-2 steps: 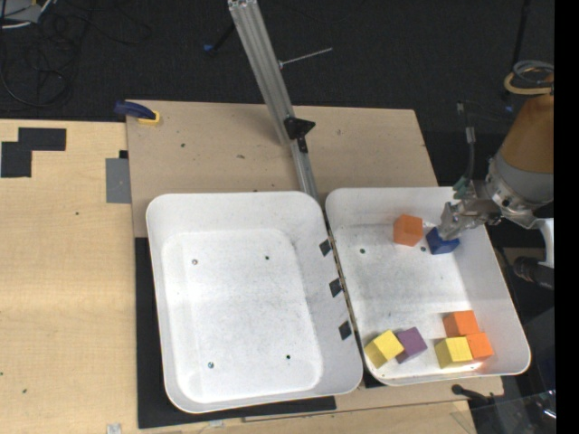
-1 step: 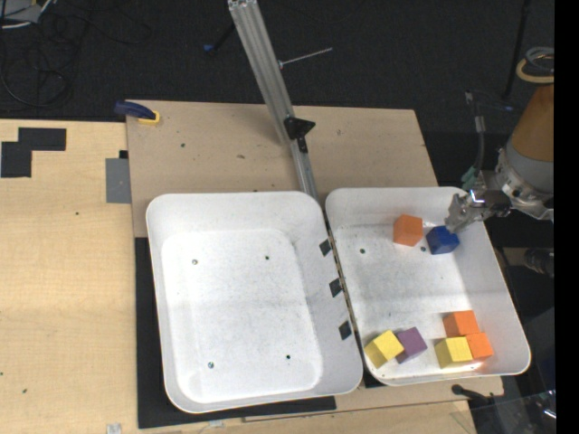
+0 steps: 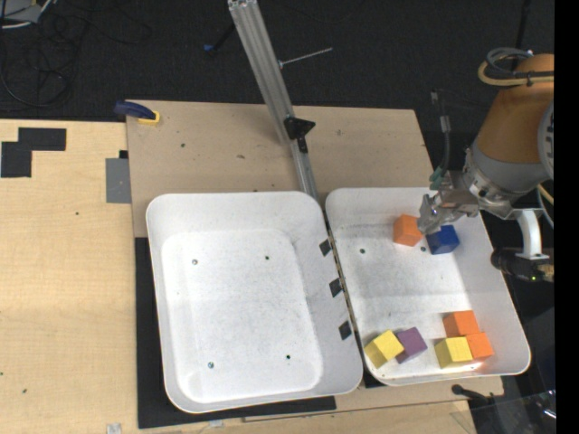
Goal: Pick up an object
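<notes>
The gripper (image 3: pixel 434 217) hangs low over the far end of the right bin (image 3: pixel 507 319), right in the gap between an orange block (image 3: pixel 407 231) and a blue block (image 3: pixel 443 240). From this slant I cannot tell how it is set, or whether anything sits inside it. Both blocks look to be resting on the bin floor, one on each side of the tool, so either could be the target. My guess is the arm (image 3: pixel 511 143) has dropped between them and may straddle neither cleanly. Toward the near edge, well apart, lie a yellow block (image 3: pixel 384 346), a purple block (image 3: pixel 412 342), and a tight yellow-and-orange cluster (image 3: pixel 464 339). The left bin (image 3: pixel 181 215) sits alongside.
</notes>
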`<action>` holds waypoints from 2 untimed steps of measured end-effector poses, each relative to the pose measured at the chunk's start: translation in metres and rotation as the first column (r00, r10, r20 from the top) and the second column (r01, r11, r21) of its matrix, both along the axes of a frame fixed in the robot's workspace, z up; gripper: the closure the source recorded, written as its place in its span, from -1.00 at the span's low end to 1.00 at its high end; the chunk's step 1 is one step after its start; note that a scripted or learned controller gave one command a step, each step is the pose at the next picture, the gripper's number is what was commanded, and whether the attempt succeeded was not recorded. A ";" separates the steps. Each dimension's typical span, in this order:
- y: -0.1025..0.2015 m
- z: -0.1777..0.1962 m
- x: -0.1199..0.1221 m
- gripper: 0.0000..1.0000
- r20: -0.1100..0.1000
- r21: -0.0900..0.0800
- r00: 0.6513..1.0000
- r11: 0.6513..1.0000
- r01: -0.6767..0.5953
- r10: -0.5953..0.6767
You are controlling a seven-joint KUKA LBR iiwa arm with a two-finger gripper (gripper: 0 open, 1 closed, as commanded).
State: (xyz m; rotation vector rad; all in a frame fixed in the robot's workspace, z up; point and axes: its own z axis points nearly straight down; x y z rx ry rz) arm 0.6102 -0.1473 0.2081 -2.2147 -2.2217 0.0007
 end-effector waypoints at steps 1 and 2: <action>0.049 -0.006 0.009 1.00 -0.001 0.000 1.000 1.000 -0.001 0.001; 0.094 0.007 0.014 1.00 0.003 -0.001 1.000 1.000 -0.001 0.001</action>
